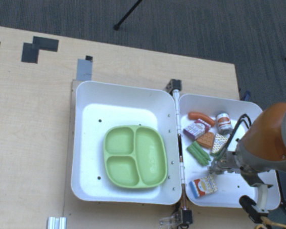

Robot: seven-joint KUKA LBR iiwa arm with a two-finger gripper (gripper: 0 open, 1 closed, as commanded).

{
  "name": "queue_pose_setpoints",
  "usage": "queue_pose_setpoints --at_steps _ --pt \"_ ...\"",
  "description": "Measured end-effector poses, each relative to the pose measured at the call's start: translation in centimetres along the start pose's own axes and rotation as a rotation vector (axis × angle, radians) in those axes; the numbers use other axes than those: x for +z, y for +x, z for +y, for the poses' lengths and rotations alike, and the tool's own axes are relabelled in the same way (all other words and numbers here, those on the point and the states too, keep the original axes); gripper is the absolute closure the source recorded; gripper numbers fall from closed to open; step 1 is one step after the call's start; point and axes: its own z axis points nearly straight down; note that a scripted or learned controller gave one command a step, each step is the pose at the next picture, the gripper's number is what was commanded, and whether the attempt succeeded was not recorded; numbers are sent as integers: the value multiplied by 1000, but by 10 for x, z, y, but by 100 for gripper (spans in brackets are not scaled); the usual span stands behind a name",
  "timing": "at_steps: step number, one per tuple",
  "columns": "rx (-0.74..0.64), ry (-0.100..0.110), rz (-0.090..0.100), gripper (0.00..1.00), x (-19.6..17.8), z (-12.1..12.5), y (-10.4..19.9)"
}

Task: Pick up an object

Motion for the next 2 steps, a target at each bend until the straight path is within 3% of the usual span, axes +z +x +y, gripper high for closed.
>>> queue_pose_setpoints --at_steps 1,2 --pt "0 0 0 0 0 0 0" --pt "-2 -3 0 100 -10 1 1"
